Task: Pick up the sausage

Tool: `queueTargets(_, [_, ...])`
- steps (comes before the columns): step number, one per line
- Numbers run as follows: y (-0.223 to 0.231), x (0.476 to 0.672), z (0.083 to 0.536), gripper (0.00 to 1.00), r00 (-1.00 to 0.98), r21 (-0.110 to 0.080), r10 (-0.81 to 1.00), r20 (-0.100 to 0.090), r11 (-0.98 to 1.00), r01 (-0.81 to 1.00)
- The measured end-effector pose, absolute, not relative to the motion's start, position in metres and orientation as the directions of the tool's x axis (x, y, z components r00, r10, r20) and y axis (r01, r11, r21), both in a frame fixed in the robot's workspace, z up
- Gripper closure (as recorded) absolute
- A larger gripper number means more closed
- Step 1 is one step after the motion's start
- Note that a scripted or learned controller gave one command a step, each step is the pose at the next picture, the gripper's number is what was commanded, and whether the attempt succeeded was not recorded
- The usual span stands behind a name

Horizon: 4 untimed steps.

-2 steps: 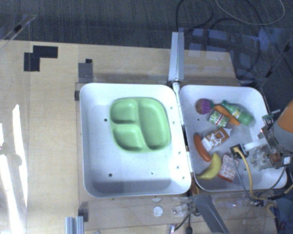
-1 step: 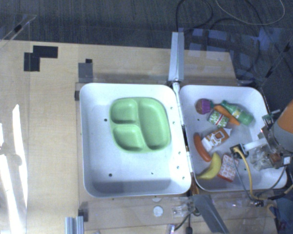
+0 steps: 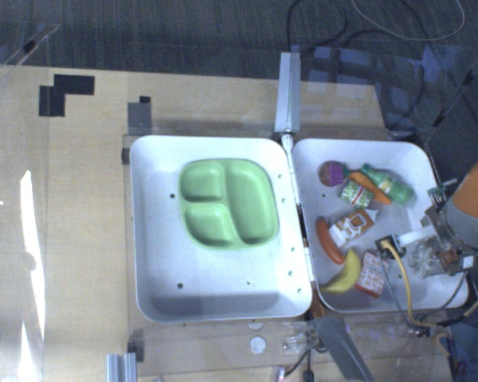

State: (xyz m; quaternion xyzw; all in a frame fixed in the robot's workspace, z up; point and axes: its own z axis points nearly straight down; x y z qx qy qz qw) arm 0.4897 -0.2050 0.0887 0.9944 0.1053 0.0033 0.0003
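Note:
The sausage (image 3: 329, 241) is a short red-orange link lying on the floor of the right bin (image 3: 414, 151), near its left wall. A banana (image 3: 344, 274) lies just below it and a small carton (image 3: 355, 224) lies against its right side. My gripper (image 3: 424, 251) hangs low over the right side of the same bin, well to the right of the sausage and apart from it. The orange band of the arm (image 3: 476, 204) shows at the frame's right edge.
The right bin also holds a red packet (image 3: 372, 275), a green bottle (image 3: 387, 184), a carrot (image 3: 359, 189) and a purple item (image 3: 332, 173). A green divided plate (image 3: 227, 203) sits in the left bin (image 3: 155, 285). A yellow cable (image 3: 405, 286) runs by the gripper.

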Motion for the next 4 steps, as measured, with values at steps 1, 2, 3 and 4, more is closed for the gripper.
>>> queueTargets(1, [-0.2050, 0.4897, 0.0886, 1.00, 0.978, 0.001, 0.210, 0.006, -0.978, 0.210])
queueTargets(2, [-0.2050, 0.4897, 0.0886, 1.00, 0.978, 0.001, 0.210, 0.006, -0.978, 0.210])
queueTargets(3, [-0.2050, 0.4897, 0.0886, 1.00, 0.978, 0.001, 0.210, 0.006, -0.978, 0.210])
queueTargets(4, [-0.2050, 0.4897, 0.0886, 1.00, 0.978, 0.001, 0.210, 0.006, -0.978, 0.210])
